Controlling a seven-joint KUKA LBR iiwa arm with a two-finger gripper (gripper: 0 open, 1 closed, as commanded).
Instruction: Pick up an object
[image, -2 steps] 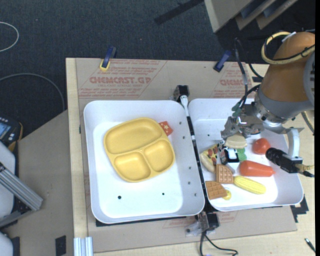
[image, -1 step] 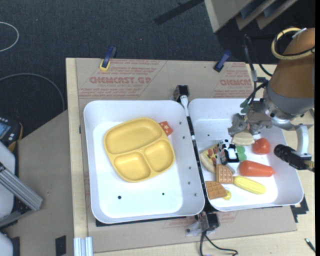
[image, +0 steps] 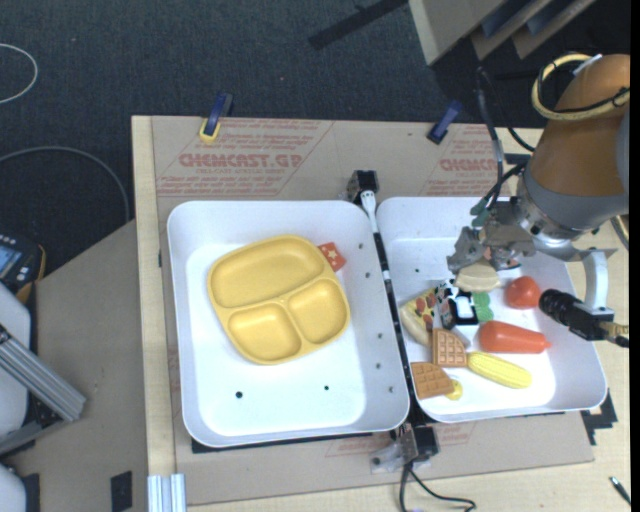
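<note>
My gripper (image: 478, 258) hangs low over the right bin (image: 420, 225), near its middle. Directly beneath it lies a beige bun-like piece (image: 478, 278), with a green piece (image: 484, 300) just in front of that. Nearby are a red tomato (image: 521, 292), an orange-red carrot (image: 513, 338), a yellow corn cob (image: 499, 371) and two waffles (image: 449, 349) (image: 431, 380). A small black-and-white item (image: 461, 310) and a pale banana-like piece (image: 413, 320) sit left of the carrot. Whether the gripper touches the bun I cannot tell.
The left bin (image: 195, 300) holds a yellow divided plate (image: 277, 297) with a small red-orange block (image: 332, 257) at its upper right corner. The arm's grey and orange body (image: 580, 140) rises over the right bin's far right side.
</note>
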